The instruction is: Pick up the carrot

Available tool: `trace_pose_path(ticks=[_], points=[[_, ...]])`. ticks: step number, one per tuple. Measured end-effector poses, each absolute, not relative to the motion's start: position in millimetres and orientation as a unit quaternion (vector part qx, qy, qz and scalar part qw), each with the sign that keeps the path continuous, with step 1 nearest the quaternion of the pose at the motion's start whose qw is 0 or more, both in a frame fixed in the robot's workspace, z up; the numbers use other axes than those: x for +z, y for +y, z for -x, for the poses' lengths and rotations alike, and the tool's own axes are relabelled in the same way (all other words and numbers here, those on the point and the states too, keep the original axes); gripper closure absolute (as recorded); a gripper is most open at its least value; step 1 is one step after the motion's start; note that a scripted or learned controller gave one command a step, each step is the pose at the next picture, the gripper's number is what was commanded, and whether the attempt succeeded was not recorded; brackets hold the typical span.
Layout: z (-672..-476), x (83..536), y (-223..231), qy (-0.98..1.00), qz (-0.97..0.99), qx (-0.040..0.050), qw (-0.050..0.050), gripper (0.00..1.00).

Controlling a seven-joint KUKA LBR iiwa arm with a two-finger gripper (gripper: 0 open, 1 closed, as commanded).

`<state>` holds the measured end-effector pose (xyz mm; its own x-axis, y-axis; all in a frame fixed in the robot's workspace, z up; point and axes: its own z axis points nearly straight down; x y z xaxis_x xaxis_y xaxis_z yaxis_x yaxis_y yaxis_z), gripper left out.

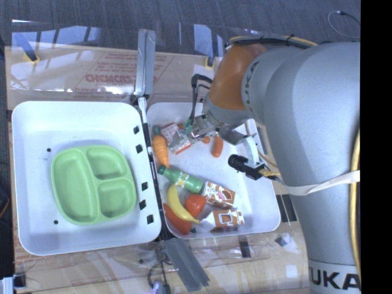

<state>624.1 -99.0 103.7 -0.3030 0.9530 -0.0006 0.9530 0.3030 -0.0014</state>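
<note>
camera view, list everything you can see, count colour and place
bins: 2, white, side by side on the bench
tray: 1, green, three compartments, in the left bin
carrot: 1, orange, right bin by its left wall
small carrot: 1, orange, right bin, upper middle
packet: 1, red and white, right bin, just right of the carrot's top
bottle: 1, green, right bin centre
banana: 1, yellow, right bin, lower left
tomato: 1, red, beside the banana
cartons: 2, orange and white, right bin, lower right
arm: 1, grey with orange band, over the right bin
gripper: 1, above the packet
</note>
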Motion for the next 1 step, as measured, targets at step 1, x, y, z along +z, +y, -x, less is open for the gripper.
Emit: trace_pose_path(ticks=[1], points=[[-624.4,104.2,-99.4,-0.807,0.590,0.0011,0.000,0.00]])
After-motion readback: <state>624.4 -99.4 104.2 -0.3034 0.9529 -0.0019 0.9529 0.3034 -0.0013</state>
